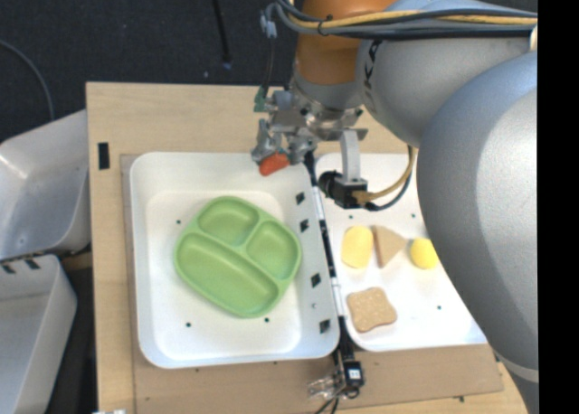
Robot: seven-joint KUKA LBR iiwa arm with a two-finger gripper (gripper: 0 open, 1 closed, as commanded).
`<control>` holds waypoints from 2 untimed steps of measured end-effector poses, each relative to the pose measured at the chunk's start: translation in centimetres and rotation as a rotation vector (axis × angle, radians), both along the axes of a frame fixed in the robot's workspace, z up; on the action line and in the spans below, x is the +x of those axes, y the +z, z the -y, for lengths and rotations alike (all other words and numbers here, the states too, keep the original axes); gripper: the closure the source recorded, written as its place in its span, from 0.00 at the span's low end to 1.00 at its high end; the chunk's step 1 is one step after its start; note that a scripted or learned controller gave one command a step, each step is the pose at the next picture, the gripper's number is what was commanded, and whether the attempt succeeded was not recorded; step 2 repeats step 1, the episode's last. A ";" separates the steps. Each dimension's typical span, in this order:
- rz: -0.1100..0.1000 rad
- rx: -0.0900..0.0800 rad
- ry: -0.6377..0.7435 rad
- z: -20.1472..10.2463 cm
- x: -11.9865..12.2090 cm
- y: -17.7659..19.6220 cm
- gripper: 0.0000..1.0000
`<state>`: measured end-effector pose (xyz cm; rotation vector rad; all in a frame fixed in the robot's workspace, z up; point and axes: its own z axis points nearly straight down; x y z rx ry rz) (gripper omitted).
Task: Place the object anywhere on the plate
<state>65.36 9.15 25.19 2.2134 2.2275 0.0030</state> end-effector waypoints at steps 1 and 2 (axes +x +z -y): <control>-0.001 0.000 -0.004 0.3 0.0 0.0 0.00; -0.001 0.000 -0.004 0.3 0.0 0.0 0.00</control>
